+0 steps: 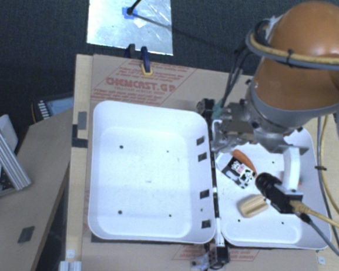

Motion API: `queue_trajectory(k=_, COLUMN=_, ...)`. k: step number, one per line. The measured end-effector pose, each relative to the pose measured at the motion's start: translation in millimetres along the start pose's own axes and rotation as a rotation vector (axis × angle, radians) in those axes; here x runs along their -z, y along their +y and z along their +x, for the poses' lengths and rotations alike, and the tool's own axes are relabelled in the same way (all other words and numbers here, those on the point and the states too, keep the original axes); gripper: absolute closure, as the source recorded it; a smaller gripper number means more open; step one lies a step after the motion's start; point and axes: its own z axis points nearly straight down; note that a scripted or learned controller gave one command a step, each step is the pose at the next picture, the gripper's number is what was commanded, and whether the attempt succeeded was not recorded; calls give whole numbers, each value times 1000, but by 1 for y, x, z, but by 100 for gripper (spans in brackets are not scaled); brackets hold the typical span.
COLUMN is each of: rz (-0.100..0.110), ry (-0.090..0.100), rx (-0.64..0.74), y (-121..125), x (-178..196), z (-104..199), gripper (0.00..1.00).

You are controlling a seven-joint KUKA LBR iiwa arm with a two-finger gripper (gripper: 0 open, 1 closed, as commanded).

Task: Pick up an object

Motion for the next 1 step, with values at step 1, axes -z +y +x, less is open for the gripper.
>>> queue_trajectory(k=1, rz=-6, ry=1, rx=-3, y=1, x=100, z=4, gripper=100)
